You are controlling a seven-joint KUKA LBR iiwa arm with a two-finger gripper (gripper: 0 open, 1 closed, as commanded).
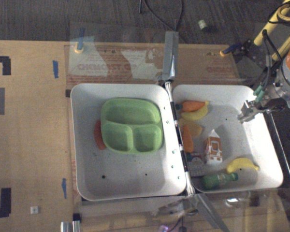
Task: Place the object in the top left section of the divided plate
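Two white bins [82, 178] share the bench, green divided plate [131, 124] left, pincer [246, 112] grip unreadable.

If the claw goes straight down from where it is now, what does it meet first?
Probably the bare floor of the right bin near its right wall; the claw seems above no object, though depth is unclear.

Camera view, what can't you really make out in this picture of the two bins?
- Gripper, camera view: small and blurred, so open or shut cannot be told.
- Arm: cut off by the right edge.
- Orange item in the left bin: partly hidden behind the green plate, so its kind is unclear.
- Carton in the right bin: print too small to read.
- Dark item by the divider: too blurred to name.
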